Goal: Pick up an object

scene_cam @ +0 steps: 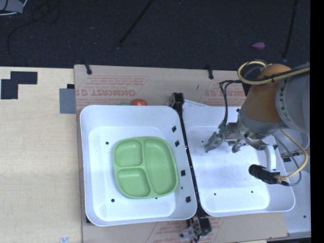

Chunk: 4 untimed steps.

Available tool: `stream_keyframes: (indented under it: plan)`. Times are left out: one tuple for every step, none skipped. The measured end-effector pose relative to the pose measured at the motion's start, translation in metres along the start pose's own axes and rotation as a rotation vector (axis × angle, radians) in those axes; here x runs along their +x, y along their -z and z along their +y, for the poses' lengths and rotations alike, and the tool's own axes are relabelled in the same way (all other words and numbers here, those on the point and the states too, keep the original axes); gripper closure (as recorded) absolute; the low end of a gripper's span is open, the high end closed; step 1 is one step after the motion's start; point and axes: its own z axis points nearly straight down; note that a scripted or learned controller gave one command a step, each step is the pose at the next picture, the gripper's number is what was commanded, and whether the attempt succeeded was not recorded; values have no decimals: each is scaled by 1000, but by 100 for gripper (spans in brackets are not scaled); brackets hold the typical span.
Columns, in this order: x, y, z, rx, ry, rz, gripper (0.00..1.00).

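A light green divided plate (pixel 145 166) lies flat in the left bin (pixel 96 135), filling much of its floor. My gripper (pixel 223 145) hangs over the upper part of the right bin (pixel 238 201), well to the right of the plate and across the divider. Its fingers (pixel 211 144) are spread apart and point down toward the bin floor, with nothing between them. The grey arm with its orange band (pixel 266 95) reaches in from the right.
A small red object (pixel 138 103) sits just beyond the left bin's far rim on the cardboard. A black divider rail (pixel 183 151) runs between the bins. A black cable fitting (pixel 263 173) and yellow cables hang off the arm over the right bin.
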Motion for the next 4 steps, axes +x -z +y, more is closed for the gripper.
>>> stream_keyframes:
  plan:
    - [1,-35,0,-4,0,-1,0]
    - [0,-23,0,-5,-5,0,100]
    - [4,28,-9,-10,-4,-1,100]
    - [-1,91,-10,-13,1,-2,100]
